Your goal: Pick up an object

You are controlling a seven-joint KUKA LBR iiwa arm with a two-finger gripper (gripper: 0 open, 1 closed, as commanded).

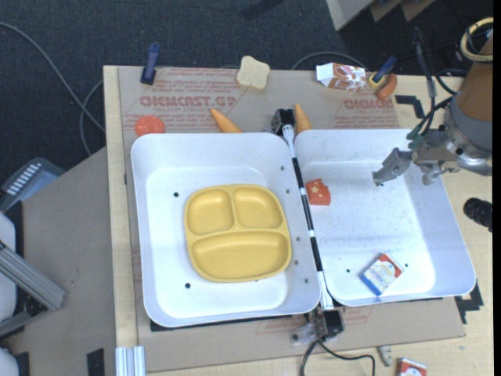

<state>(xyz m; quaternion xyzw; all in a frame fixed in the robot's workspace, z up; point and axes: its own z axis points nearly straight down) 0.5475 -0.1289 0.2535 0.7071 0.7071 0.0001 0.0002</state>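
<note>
1. The right bin (438, 233) is the working area: the gripper (407, 169) hangs over its upper part, with the arm (477, 108) reaching in from the right. Nothing sits between the fingers, and their spread cannot be told from this slant, so I would count on no grasp yet.

2. The left bin (156, 210) lies well away from the gripper, across the divider. Its yellow divided plate (235, 232) is broad and shallow with little to pinch, so I judge it a poor target.

3. The small carton (381, 273), blue, red and white, lies near the lower edge of the right bin, below the gripper and a little toward the divider. It looks like the easier pick: lying flat, with open floor around it. Best to travel above it first, turn the fingers across its narrow side, then go straight down.

4. The orange-red piece (317, 193) sits level with the gripper but off toward the divider, just beside the bin's wall. A finger may foul that wall, so approach from the open side if it is chosen.
</note>
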